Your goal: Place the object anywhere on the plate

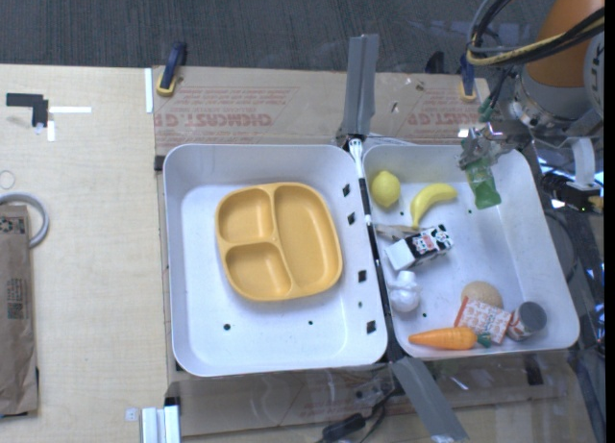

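We see two white bins side by side in the middle of the frame; the left bin (pixel 192 335) carries a yellow three-compartment plate (pixel 279 239) lying flat near its centre, with nothing on it. The right bin (pixel 548 278) holds the loose items: a lemon (pixel 385 187) and a banana (pixel 431 201) toward its upper left, a small black-and-white milk carton (pixel 418 245) just below them, a white lump (pixel 405 292) by the divider, and along the lower edge a carrot (pixel 443 339), a red-and-white packet (pixel 482 319), a tan roll (pixel 481 294) and a small grey can (pixel 530 316). At the upper right of the frame the gripper (pixel 478 155) hangs over the far corner of the right bin, with a green object (pixel 483 187) directly under it (a slim translucent piece, tilted slightly). We cannot tell whether the jaws are apart or closed, nor whether the green piece is actually held. It is well apart from the plate.
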Tool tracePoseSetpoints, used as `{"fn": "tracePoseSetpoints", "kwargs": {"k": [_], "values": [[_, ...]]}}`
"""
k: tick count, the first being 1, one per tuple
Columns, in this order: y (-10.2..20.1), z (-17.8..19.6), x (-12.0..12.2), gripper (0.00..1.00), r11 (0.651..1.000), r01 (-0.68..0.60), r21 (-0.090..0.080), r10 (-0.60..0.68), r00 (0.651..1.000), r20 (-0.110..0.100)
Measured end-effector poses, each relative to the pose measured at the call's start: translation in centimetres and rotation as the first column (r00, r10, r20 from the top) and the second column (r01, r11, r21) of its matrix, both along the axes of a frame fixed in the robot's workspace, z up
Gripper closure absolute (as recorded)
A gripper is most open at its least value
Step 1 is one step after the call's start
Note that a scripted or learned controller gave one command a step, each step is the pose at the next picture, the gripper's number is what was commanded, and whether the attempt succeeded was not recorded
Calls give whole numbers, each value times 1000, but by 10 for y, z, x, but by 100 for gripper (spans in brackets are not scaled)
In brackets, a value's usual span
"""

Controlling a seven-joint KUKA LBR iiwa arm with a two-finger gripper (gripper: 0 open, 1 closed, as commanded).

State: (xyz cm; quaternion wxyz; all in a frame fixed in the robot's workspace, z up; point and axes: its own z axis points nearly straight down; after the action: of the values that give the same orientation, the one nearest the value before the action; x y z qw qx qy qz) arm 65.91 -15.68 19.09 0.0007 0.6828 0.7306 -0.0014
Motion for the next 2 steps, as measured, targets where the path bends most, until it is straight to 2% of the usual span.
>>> {"fn": "tracePoseSetpoints", "kwargs": {"k": [1,2], "values": [[44,0,-34,100,997,-83,2,83,997,0],[105,0,-90,100,939,-343,3,343,939,0]]}}
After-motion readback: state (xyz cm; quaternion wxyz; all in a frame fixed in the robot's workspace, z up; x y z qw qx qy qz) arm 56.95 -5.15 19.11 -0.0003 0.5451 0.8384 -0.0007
